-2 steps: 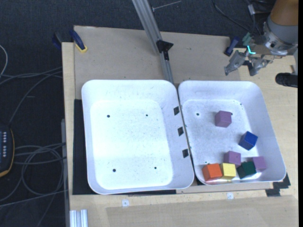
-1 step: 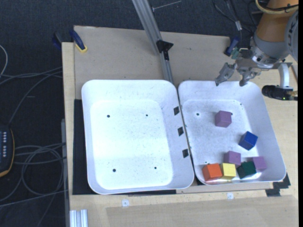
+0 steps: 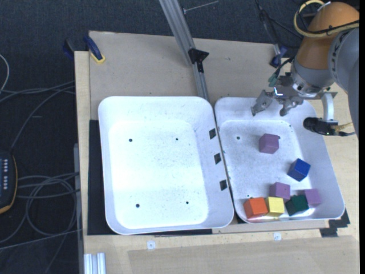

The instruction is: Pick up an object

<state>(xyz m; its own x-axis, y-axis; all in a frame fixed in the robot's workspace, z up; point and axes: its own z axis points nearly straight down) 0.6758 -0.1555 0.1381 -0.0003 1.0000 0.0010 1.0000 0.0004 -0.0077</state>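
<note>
My gripper (image 3: 269,109) hangs over the far edge of the right bin (image 3: 245,170), its two fingers spread apart with nothing between them. A purple cube (image 3: 269,143) lies just below it, a short way toward the bin's middle. A blue cube (image 3: 299,169) sits further to the right. Along the bin's near edge lie an orange cube (image 3: 256,207), a yellow cube (image 3: 276,206), a dark green cube (image 3: 296,204), and two small purple cubes (image 3: 280,189) (image 3: 312,196).
The left bin (image 3: 154,164) stands beside the right one, joined by black clips (image 3: 217,158). A slanted metal pole (image 3: 181,33) crosses the bench behind the bins. Cables (image 3: 34,170) lie on the floor at the left.
</note>
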